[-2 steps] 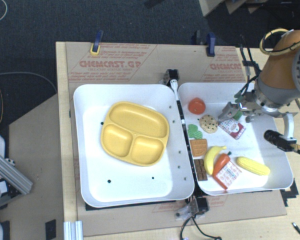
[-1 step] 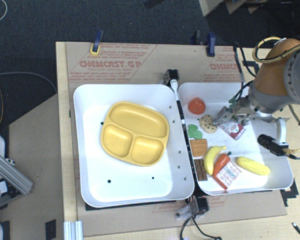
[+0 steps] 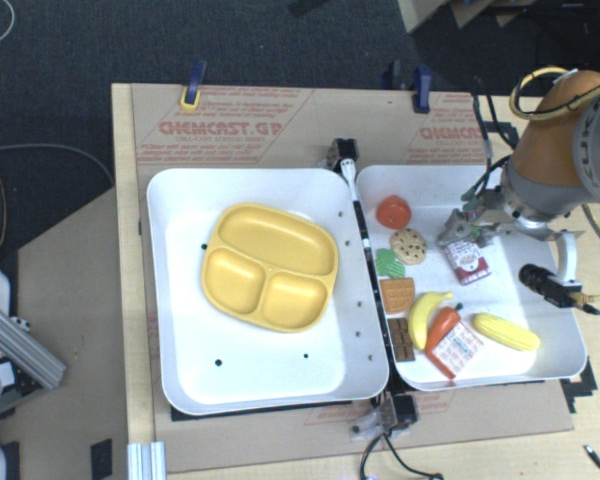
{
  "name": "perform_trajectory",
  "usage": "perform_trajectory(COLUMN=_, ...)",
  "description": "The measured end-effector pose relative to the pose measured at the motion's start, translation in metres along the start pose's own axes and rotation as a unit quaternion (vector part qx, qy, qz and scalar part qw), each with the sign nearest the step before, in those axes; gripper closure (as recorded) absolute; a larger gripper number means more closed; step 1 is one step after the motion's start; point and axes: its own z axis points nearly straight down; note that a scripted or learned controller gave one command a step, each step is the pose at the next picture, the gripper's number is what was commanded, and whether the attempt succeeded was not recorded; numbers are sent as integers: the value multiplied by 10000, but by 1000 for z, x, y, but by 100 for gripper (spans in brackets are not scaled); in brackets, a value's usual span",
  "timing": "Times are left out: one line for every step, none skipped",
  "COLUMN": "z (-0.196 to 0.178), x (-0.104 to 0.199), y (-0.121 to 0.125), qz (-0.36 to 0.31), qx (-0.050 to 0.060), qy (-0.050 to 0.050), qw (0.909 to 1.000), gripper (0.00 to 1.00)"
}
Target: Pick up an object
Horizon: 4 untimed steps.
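The right bin (image 3: 540, 368) holds several small items. A red tomato (image 3: 393, 211) lies at the back left, with a speckled cookie (image 3: 409, 245) and a green piece (image 3: 389, 263) just in front of it. Further forward are a tan cracker (image 3: 397, 294), a brown chocolate bar (image 3: 401, 339), a banana (image 3: 424, 315), an orange carrot (image 3: 443, 326), a red-and-white packet (image 3: 460, 349) and a yellow corn cob (image 3: 506, 332). My gripper (image 3: 466, 230) hangs low over the bin's middle, right at the back edge of a small red packet (image 3: 468, 262). I see nothing lifted.
The left bin (image 3: 180, 268) holds a yellow divided plate (image 3: 269, 266). The two bins meet at a rim (image 3: 365, 268). The arm (image 3: 550, 158) comes in over the right bin's back right corner. Blue and yellow clamps sit on the bench's far edge.
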Motion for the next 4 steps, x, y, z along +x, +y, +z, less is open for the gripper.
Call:
perform_trajectory(z=-63, x=-2, y=2, qz=-5, qx=15, qy=0, qw=10000, gripper=100)
perform_trajectory(z=-121, x=5, y=-2, qz=-9, qx=4, qy=-1, qw=10000, gripper=100)
perform_trajectory(z=-127, x=5, y=-1, qz=-7, qx=18, qy=3, qw=10000, gripper=100)
perform_trajectory(z=-131, x=65, y=11, qz=-32, qx=17, qy=10, qw=10000, gripper=100)
